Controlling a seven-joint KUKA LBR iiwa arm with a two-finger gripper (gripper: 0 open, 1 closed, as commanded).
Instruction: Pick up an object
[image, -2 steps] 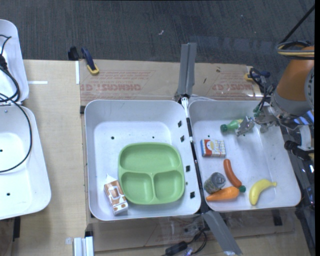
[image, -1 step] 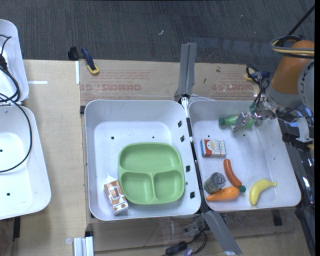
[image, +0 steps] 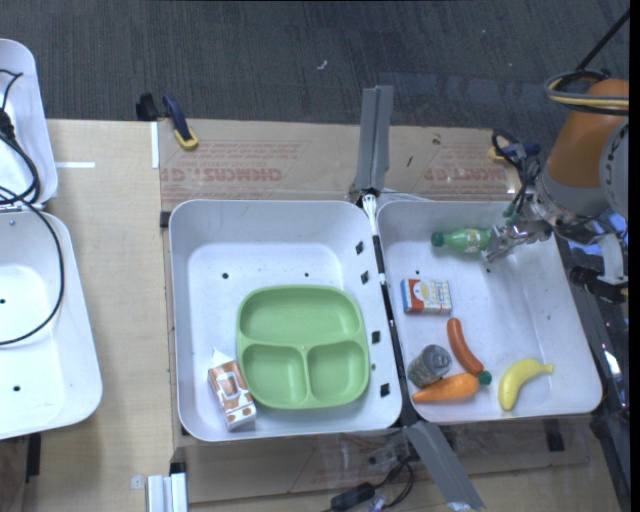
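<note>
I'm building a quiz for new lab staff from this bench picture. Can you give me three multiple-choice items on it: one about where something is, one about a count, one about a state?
1. Where does the green divided plate lie?
A. in the left bin
B. in the right bin
C. on the cardboard behind the bins

2. How many compartments does the plate have?
A. two
B. three
C. five

3. How does the green bottle rest, near the claw?
A. standing upright
B. lying on its side
C. propped on the banana

Answers:
1. A: the plate sits on the floor of the left bin, beside a small orange carton.
2. B: one long compartment at the back and two smaller ones in front.
3. B: the bottle lies flat at the back of the right bin, far from the banana.
</note>
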